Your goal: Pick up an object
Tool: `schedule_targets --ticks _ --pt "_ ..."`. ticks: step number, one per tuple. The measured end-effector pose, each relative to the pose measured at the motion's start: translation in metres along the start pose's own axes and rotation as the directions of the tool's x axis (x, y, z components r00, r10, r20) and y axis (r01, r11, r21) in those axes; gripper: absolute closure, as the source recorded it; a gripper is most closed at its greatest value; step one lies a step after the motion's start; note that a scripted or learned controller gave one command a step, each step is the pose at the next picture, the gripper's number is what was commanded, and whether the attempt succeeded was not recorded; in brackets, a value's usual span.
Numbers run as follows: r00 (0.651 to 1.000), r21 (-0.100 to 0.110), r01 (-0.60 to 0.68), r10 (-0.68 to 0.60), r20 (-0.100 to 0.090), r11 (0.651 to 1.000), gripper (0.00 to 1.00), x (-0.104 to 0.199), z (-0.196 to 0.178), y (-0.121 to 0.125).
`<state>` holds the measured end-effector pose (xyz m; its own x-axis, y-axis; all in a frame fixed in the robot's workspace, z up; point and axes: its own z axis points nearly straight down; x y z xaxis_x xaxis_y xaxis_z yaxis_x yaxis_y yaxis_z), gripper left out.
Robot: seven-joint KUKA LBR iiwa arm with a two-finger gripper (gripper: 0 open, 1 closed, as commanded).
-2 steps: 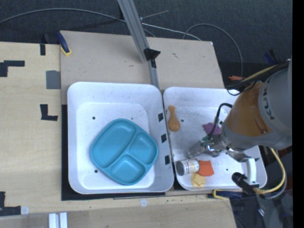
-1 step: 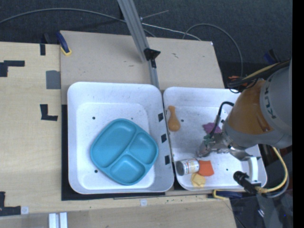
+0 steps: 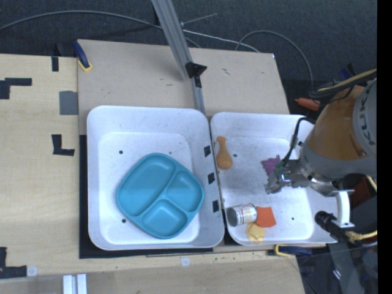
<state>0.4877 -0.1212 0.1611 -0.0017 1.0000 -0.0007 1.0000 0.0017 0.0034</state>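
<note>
Bench front: pale wood (image 3: pixel 37 225) is running along the near edge, with black tape marks (image 3: pixel 58 144) sitting on its left part.
Can: a small metal can (image 3: pixel 242 214) is lying on its side in the right bin's near corner, touching an orange block (image 3: pixel 266 217).
Yellow piece: a small yellow lump (image 3: pixel 255 232) is lying just in front of the block, against the near wall.
Tray: a blue divided tray (image 3: pixel 160 195) is lying flat in the left bin (image 3: pixel 98 164).
Gripper: the gripper (image 3: pixel 277 182) is hanging low in the right bin (image 3: pixel 245 127), just beside a purple toy (image 3: pixel 271 163); nothing is showing between its fingers, and how wide they are standing I cannot tell.
Arm: the grey and orange arm (image 3: pixel 334 139) is reaching in from the right, covering the bin's right wall.
Orange toy: a pear-shaped orange toy (image 3: pixel 224 155) is lying near the wall between the bins.
Far bench: a plywood board (image 3: pixel 177 72) is lying behind the bins, with a grey rail (image 3: pixel 174 32) slanting across it.
Floor: dark carpet (image 3: pixel 294 11) with thin cables (image 3: pixel 269 35) is showing beyond.
Hard to make out: the purple toy's shape is blurred.
</note>
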Motion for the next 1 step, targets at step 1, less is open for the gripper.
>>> schedule_targets --ticks 1 --pt "1.0 0.0 0.001 -0.001 0.0 1.0 1.0 0.0006 -0.0468 0.0098"
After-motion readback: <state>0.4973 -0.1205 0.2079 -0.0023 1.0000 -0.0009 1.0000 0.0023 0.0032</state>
